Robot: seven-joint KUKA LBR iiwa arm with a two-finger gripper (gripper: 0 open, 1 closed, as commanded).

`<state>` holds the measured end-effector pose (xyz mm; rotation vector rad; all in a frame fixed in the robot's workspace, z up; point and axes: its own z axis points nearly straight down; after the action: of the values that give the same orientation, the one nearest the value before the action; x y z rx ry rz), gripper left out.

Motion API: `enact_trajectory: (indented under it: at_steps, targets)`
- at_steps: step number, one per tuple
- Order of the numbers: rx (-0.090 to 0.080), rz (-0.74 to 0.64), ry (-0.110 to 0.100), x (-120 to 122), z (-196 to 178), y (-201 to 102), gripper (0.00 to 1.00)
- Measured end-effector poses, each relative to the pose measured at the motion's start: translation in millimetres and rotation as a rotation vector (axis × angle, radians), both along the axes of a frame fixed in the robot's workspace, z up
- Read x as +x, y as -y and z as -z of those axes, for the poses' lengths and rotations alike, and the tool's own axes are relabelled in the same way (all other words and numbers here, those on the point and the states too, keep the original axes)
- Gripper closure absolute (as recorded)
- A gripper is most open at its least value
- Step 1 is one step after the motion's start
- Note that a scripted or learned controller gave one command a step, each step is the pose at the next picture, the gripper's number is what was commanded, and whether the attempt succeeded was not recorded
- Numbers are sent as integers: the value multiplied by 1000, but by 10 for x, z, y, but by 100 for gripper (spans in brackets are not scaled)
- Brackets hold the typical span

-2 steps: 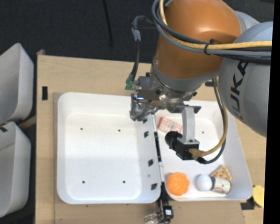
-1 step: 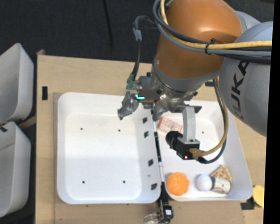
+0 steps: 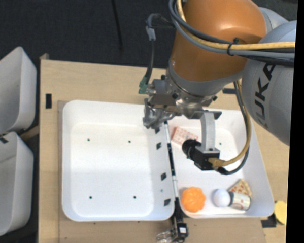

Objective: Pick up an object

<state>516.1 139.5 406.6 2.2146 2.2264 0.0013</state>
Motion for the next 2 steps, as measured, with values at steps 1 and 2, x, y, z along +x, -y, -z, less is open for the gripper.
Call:
enact_trajectory:
  at_steps: [1,2]
  targets:
    - [0,0,0,-1,2,0,0]
    - [0,-3,0,7,-101,4,100]
